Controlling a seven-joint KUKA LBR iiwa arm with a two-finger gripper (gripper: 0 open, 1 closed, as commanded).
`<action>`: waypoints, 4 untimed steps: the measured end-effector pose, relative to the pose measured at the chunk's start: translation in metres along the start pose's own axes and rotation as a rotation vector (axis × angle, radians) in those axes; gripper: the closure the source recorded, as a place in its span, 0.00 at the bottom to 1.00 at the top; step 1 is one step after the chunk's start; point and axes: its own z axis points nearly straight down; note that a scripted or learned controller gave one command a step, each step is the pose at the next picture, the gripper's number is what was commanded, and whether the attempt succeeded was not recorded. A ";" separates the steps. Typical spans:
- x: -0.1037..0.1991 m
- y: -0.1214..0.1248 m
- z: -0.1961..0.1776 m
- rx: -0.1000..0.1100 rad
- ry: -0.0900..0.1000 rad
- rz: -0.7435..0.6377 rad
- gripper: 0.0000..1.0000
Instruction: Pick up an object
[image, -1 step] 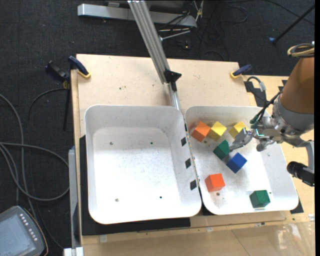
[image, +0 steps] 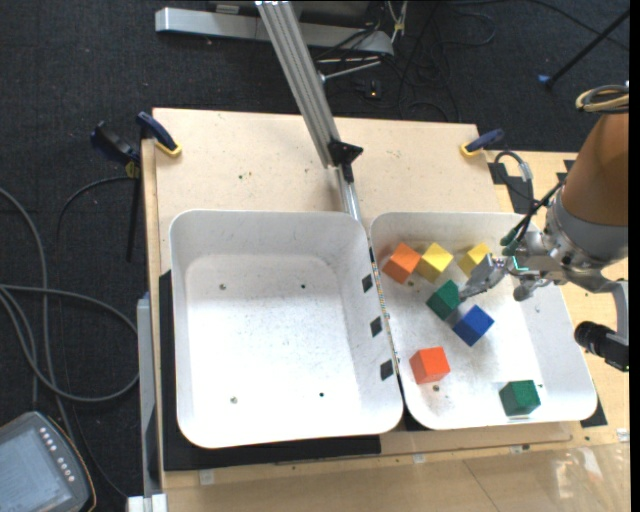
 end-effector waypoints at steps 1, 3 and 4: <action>0.005 -0.001 0.044 0.005 0.001 0.000 0.00; 0.016 -0.008 0.150 0.004 0.001 0.001 0.00; 0.016 -0.006 0.137 -0.001 0.000 0.002 1.00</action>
